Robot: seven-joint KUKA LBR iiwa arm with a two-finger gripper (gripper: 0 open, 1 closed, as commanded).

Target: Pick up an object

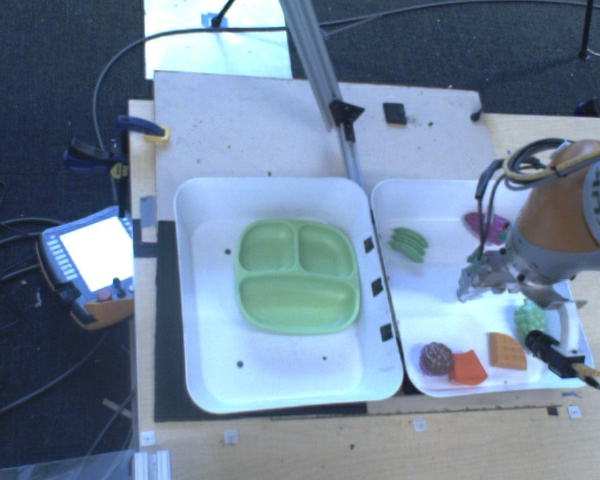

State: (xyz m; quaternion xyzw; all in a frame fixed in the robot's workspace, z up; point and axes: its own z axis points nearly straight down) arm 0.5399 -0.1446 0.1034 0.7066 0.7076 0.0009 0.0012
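Note:
The right bin holds several toy foods. A green pea pod lies near its left wall. A purple piece sits at the back, partly behind the arm. Along the front lie a dark red round piece, an orange-red wedge, an orange-brown block and a green leafy piece. My gripper hangs low over the bin's middle, right of the pea pod and above the front row.
The left bin carries a green divided plate. A metal pole slants across the back board. A handheld pendant with cables lies on the floor at the left.

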